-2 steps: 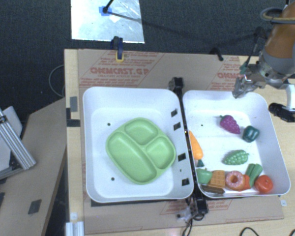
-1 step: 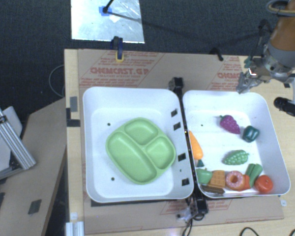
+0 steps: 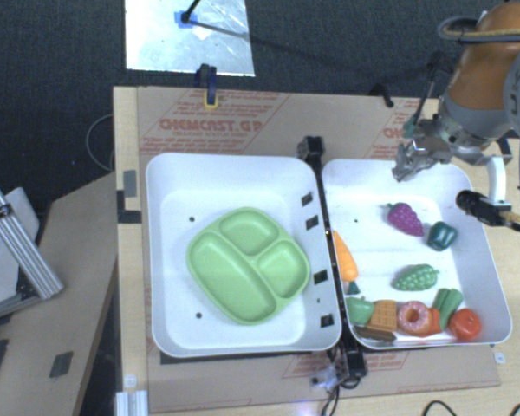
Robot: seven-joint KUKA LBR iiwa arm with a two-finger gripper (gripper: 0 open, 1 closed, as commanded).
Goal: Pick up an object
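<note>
My gripper (image 3: 406,167) hangs over the far edge of the right bin (image 3: 364,185), with nothing between its fingers that I can see. In that bin lie purple grapes (image 3: 406,218), a dark green pepper (image 3: 441,235), green grapes (image 3: 415,277), an orange carrot (image 3: 344,256) against the left wall, a pink donut (image 3: 414,318), a red tomato (image 3: 465,323), a green vegetable (image 3: 447,302), a waffle-like piece (image 3: 382,316) and a green piece (image 3: 359,308). The purple grapes lie nearest the gripper, a short way in front of it.
The left bin (image 3: 173,232) holds a light green divided plate (image 3: 247,265). A black divider (image 3: 322,232) with clips runs between the bins. A shiny sheet (image 3: 189,24) lies beyond the bench. A metal frame (image 3: 17,241) stands at the left.
</note>
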